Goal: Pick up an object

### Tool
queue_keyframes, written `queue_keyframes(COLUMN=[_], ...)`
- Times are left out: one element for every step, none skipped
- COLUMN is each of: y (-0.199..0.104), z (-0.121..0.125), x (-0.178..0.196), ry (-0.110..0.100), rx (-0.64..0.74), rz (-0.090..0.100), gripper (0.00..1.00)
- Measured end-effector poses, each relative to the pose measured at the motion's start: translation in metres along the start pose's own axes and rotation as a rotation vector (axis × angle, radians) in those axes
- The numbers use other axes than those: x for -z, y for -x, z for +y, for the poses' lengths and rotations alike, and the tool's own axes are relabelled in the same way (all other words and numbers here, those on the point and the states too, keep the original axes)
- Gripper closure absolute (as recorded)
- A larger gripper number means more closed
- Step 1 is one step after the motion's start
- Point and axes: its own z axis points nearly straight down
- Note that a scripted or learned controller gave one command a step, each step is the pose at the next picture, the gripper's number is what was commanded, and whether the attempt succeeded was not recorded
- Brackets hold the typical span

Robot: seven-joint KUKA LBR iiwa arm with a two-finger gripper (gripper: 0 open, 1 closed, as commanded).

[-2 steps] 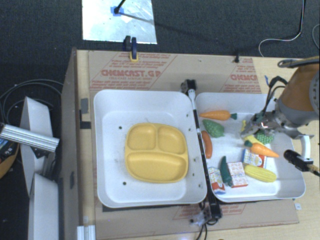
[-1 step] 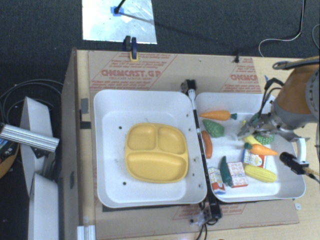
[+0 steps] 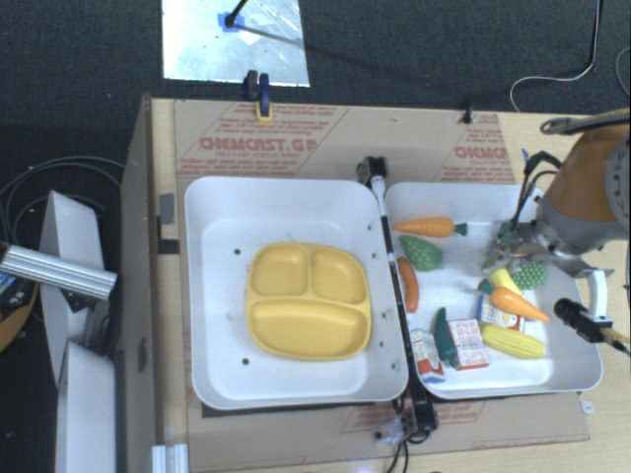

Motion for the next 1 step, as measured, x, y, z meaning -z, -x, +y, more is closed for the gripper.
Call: queue_keyframes(y=[-0.0819], z=[-0.0101], x=[0.0758], ry=[-0.01], rx=[-0.001], rz=[0.006], gripper=[1.0])
